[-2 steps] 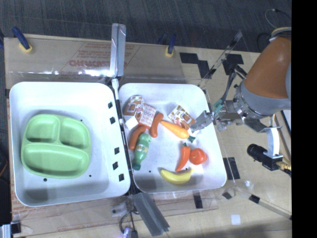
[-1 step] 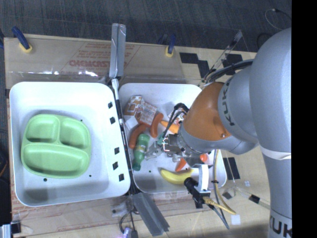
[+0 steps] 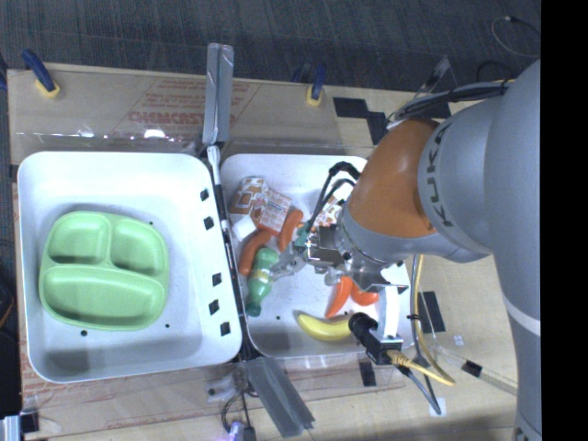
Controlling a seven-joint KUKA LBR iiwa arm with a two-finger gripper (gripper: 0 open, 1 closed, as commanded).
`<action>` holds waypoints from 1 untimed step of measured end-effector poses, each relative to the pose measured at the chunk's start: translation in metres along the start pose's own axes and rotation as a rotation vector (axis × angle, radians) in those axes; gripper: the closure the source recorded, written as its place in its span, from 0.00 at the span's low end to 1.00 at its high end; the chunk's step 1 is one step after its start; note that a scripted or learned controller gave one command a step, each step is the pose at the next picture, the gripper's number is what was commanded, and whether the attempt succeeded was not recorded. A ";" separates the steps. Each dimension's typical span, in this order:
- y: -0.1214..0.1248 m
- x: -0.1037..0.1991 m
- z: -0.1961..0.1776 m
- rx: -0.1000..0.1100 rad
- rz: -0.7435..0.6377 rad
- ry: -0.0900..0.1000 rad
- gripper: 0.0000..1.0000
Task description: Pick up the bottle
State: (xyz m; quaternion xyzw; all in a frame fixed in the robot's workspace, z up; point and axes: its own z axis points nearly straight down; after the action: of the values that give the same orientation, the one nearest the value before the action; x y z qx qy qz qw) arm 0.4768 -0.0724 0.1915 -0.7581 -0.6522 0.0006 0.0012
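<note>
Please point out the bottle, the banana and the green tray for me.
bottle [image 3: 260, 277]: camera view, on its green body.
banana [image 3: 321, 326]: camera view, on the middle of its curve.
green tray [image 3: 103, 267]: camera view, on the ridge between its compartments.

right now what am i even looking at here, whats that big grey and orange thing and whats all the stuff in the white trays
One camera looks down at a slant on a bench with two shallow white bins. The big grey and orange shape is a robot arm reaching in from the right; its job is to pick up the bottle. Its gripper sits low over the right bin, close to the green bottle, which lies near the bin's left wall. I can't tell whether anything is gripped. Around the bottle lie toy foods: orange carrots, a yellow banana and a printed packet. The left bin holds a green divided plate.
</note>
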 end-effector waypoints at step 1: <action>0.050 -0.016 0.084 -0.013 -0.061 0.006 0.00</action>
State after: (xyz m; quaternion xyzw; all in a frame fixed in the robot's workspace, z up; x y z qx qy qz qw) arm 0.5232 -0.0953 0.1074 -0.7378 -0.6750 -0.0061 -0.0016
